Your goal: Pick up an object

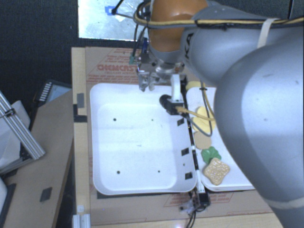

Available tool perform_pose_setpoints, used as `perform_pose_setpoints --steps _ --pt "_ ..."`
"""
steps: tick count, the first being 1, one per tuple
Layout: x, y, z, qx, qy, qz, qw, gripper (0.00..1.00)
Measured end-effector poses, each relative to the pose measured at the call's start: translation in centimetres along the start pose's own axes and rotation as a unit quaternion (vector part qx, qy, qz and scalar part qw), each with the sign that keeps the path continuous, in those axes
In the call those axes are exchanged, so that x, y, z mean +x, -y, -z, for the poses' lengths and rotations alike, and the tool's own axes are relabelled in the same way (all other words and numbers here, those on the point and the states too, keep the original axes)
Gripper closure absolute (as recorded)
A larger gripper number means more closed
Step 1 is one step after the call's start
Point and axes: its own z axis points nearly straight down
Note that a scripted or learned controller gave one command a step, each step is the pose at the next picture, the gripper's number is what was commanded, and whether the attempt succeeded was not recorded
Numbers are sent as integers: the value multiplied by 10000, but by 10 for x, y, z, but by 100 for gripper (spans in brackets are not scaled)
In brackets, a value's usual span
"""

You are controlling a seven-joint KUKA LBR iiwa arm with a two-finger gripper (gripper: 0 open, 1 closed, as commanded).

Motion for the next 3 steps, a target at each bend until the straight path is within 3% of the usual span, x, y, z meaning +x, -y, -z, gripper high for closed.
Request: perform_pose_setpoints --steps 1,3 --pt "76 11 60 -42 -14 8 10000 100" --pt "71 7 320 -86 -10 -13 10000 100"
